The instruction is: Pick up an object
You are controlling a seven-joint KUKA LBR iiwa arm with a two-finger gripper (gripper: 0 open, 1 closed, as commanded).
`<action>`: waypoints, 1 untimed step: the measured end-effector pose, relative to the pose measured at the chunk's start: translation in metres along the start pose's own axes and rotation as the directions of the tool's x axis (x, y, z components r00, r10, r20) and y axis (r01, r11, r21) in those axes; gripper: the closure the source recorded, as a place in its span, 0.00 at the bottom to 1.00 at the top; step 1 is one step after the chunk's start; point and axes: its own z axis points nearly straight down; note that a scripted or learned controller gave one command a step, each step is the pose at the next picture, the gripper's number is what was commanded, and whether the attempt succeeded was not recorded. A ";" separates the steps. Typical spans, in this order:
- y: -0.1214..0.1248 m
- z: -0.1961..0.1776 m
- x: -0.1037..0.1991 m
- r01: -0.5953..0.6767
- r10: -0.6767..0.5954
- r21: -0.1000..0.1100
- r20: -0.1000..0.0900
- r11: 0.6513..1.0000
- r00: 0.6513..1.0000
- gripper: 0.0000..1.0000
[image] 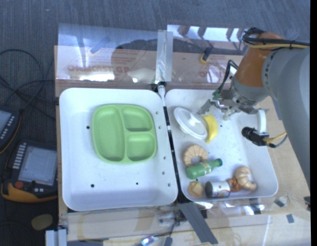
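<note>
My gripper hangs over the far part of the right bin, its fingers spread apart with nothing between them. Just below it lie a yellow banana and a white round lid, side by side and touching. Nearer the front sit a tan bagel, a green bottle on its side, a croissant, a small can and a small pastry.
In the left bin lies a green divided plate. A clear wall rises behind both bins. The grey arm reaches in over the right bin's far right corner.
</note>
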 end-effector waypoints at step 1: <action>0.005 0.000 -0.003 0.003 -0.003 0.001 0.001 1.000 1.000 0.00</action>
